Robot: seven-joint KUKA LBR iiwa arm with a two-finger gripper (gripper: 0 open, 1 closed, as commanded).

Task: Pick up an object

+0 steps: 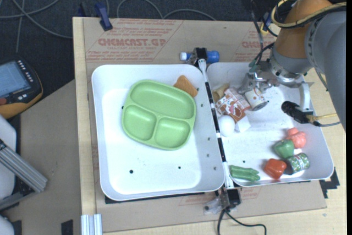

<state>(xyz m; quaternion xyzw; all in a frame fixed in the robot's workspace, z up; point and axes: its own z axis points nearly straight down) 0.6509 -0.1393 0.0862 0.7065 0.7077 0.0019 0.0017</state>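
Note:
My gripper point(257, 85) hangs low over the back of the right bin point(322, 143), on the grey arm reaching in from the right. A small pale can point(256, 99) lies tilted directly under the gripper, touching or nearly touching it. Left of the can is a red and white packet point(231, 105). In front of the packet lie a white egg point(226, 126) and a small white piece point(242, 125).
At the right bin's front are a green pepper point(284, 148), a pink item point(297, 137), a red pepper point(275, 168), a green-labelled can point(299, 162) and a green pod point(245, 173). The left bin point(110, 118) holds a green divided plate point(159, 114) and a brown pastry point(186, 85).

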